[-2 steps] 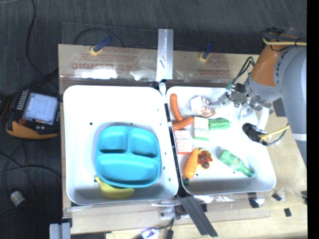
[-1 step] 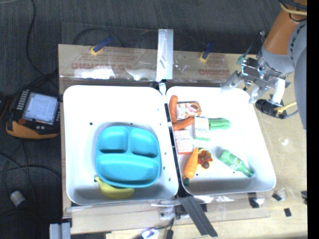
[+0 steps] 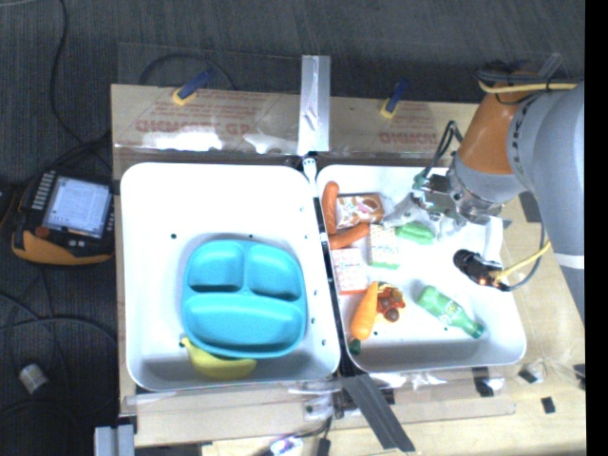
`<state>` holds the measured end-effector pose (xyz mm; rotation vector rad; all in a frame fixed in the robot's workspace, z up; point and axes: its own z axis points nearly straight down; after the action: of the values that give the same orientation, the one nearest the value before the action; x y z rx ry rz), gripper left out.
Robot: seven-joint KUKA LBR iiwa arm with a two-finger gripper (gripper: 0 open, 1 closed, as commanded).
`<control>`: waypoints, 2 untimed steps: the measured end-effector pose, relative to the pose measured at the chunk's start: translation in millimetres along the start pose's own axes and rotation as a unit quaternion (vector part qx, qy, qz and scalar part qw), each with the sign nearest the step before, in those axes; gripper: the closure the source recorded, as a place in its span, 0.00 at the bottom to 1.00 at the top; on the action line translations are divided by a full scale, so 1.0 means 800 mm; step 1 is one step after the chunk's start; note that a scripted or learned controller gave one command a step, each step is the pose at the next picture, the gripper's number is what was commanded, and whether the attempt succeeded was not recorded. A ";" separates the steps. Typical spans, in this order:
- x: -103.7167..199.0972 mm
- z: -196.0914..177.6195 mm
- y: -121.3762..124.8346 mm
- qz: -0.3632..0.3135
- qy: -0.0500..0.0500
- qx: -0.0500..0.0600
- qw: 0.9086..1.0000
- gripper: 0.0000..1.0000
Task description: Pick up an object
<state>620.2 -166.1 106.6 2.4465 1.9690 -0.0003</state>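
My gripper point(image 3: 429, 200) hangs over the back right part of the right bin point(image 3: 503, 345), below the orange band point(image 3: 489, 136) of the wrist. A small green object point(image 3: 415, 232) lies just in front of it on the bin floor. Left of it are a printed snack packet point(image 3: 357, 211) and an orange sausage point(image 3: 330, 201). Nearer the front lie a carrot point(image 3: 364, 314), a cluster of red berries point(image 3: 389, 300) and a green bottle point(image 3: 449, 311) on its side. Nothing shows held in the gripper.
The left bin point(image 3: 152, 255) holds a blue divided plate point(image 3: 245, 297) with a yellow banana point(image 3: 220, 363) partly under its front edge. Two white cards point(image 3: 383, 246) point(image 3: 349, 275) lie by the bins' shared wall. A black cable fitting point(image 3: 475, 265) hangs near the arm.
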 end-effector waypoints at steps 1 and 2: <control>-0.053 -0.055 -0.012 0.136 -0.001 0.002 0.991 0.00; -0.046 0.003 0.013 0.001 0.004 -0.019 1.000 0.00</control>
<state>622.5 -204.7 104.1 2.4288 1.9499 0.0461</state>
